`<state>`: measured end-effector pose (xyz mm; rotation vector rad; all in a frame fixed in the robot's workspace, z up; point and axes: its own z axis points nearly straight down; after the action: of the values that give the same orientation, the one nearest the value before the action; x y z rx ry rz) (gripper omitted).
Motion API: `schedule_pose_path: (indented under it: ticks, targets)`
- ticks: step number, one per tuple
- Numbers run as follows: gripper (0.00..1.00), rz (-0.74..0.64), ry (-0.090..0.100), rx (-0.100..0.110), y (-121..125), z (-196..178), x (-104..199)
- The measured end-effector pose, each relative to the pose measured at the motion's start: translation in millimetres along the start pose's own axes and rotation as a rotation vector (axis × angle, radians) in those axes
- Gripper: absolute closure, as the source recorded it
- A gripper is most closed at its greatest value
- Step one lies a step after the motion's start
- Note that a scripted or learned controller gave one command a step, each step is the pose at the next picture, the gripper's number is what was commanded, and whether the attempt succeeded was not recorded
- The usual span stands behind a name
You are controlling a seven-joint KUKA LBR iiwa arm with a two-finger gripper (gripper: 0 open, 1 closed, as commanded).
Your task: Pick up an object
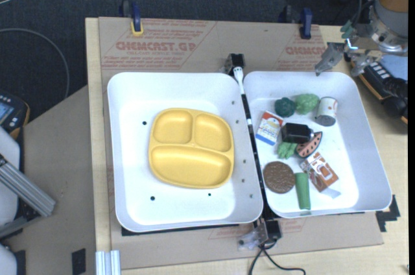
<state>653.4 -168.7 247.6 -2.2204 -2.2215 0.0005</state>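
The table carries two white bins: the left bin holds a yellow divided plate, and the right bin holds the small clutter worth picking from. The claw hangs above that bin's far rim, its fingers spread and holding nothing. A good try would likely drop straight onto something standing apart, such as the little can or the brown disc, rather than the crowded black block and green stick.

Gripper hanging over right bin's far rim; small items lying nearer, inside it. Left bin, farther leftward, holding divided plate.
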Motion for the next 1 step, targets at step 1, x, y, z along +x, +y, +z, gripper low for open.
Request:
schedule_pose_path:
  ticks: [1]
  targets:
    - [1.0,-0.001,-0.002,-0.004,0.8,-11.5,0.1]
